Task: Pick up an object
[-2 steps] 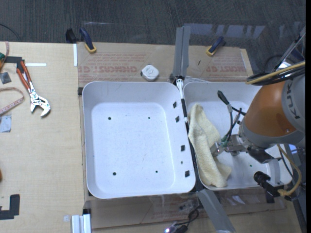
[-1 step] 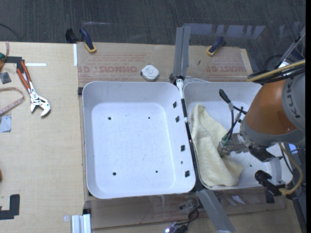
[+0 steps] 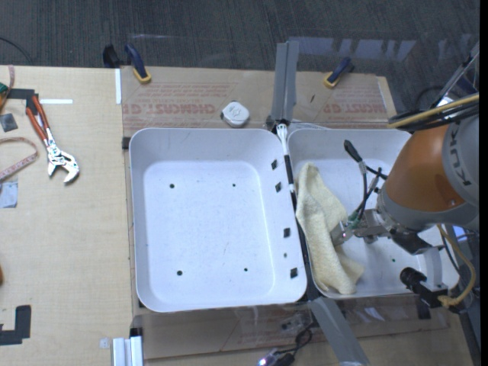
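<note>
Mirrored red print on the cardboard (image 3: pixel 252 104) under the bins reads like "CHEMCO"; part of "KUKA" shows on the arm (image 3: pixel 427 178). The claw (image 3: pixel 345 231) sits low in the right bin (image 3: pixel 381 139), at the right edge of a cream towel (image 3: pixel 324 235) along that bin's left wall; whether it grips, I cannot tell. A wrench (image 3: pixel 52 147) lies far left on the table (image 3: pixel 69 227).
</note>
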Controlling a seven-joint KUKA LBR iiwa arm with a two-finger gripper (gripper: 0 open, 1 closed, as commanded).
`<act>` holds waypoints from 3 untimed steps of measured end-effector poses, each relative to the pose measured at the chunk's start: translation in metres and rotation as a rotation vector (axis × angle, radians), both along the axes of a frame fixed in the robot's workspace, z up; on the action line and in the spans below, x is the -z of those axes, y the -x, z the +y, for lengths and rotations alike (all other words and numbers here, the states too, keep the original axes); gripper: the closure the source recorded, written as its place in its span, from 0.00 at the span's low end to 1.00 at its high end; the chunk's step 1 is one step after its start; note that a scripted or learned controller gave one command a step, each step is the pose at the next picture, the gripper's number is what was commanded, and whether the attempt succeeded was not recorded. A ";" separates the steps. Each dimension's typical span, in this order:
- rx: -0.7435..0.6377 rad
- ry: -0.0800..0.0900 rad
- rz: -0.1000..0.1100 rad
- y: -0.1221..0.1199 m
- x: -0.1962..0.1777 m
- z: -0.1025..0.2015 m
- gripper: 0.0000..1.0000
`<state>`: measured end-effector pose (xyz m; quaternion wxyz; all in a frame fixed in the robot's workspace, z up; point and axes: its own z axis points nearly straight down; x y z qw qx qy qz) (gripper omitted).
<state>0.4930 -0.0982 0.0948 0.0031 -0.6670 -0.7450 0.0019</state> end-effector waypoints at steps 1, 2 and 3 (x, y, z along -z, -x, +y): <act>0.004 0.000 0.004 -0.001 -0.005 -0.001 1.00; 0.004 0.000 0.004 -0.001 -0.006 -0.001 0.00; 0.083 0.002 -0.004 -0.050 0.006 0.001 0.00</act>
